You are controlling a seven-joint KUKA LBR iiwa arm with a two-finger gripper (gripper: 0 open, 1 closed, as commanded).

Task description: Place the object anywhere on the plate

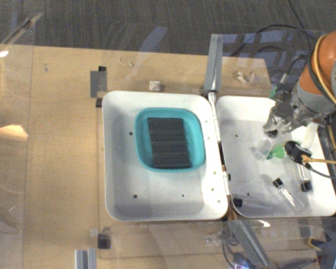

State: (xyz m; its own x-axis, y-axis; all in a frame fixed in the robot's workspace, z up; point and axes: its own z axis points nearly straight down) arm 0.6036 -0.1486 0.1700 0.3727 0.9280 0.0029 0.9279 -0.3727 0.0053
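Note:
A teal square plate (197,144) lies in the left bin (117,167), and a dark grey ribbed block (168,143) rests flat on its middle. My gripper (273,129) hangs over the upper right part of the right bin (241,122), far to the right of the plate. Just below it lie a small green piece (278,152) and a clear plastic piece (263,148); I cannot tell whether the gripper touches either.
Two clear tubes with black caps (285,192) (304,179) lie in the right bin's lower right. A small black bit (237,202) sits near that bin's lower left corner. A metal divider (213,60) stands behind the gap between the bins.

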